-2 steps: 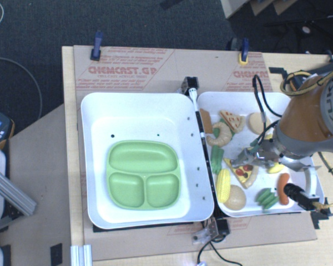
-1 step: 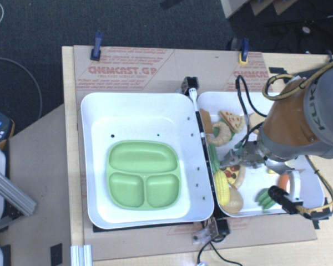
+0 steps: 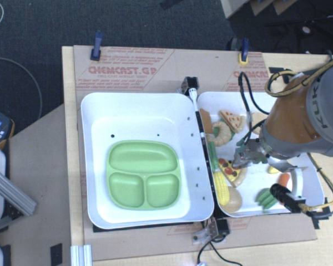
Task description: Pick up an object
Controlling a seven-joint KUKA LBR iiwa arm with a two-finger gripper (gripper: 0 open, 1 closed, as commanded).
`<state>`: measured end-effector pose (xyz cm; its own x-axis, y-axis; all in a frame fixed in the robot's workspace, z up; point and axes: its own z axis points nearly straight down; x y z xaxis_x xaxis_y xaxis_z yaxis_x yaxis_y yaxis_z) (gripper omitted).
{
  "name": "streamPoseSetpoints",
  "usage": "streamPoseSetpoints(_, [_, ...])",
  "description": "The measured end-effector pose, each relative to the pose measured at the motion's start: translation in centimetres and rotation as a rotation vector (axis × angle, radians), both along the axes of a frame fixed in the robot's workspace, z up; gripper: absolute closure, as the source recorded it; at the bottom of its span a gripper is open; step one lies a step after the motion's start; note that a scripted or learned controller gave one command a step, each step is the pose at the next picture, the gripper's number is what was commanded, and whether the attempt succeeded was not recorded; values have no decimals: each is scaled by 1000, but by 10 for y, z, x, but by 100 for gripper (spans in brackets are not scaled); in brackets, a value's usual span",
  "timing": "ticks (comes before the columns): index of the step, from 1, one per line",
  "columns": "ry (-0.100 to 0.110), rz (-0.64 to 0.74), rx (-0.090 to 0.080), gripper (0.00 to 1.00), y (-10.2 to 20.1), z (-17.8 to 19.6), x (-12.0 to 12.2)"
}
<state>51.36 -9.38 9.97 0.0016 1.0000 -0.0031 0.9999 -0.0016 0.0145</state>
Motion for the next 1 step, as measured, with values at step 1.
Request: streamPoseSetpoints(1, [6, 9, 5, 100, 59, 113, -34])
